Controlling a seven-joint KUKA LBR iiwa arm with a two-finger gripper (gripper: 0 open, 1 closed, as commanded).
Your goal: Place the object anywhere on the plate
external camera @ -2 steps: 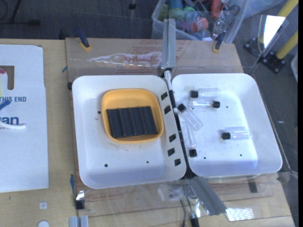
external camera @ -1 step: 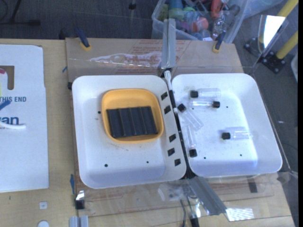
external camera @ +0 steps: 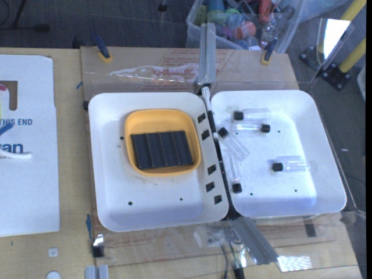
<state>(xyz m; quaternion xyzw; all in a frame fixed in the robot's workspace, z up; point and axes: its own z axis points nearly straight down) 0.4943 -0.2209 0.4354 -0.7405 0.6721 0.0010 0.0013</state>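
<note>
Left bin: we see a shallow white plastic bin [external camera: 110, 205] with rounded corners on the left half of the bench; small dark specks dot its floor
Plate: a squarish yellow plate [external camera: 135, 120] with rounded corners sits in the upper middle of the left bin; a dark ribbed rectangular slab [external camera: 161, 149] lies flat inside it, covering most of the plate's floor
Right bin: a second shallow white plastic bin [external camera: 302, 199] lies just beside the first, their inner rims touching along a seam marked by a row of small black tabs [external camera: 210, 170]
Objects: we count several clear plastic vials with black caps, all lying on their sides in the right bin; two [external camera: 251, 115] [external camera: 253, 128] lie near the top, one just below the other; one [external camera: 289, 166] lies alone toward the right of the middle; two more [external camera: 232, 147] [external camera: 233, 173] lie close to the seam; none touches the plate
Gripper: we cannot tell its state, since we make out no arm over the bins
Surroundings: a white printed board [external camera: 26, 150] lies left of the bins on the bench; a clear tub of coloured items [external camera: 244, 10] stands beyond the bench at the top
</note>
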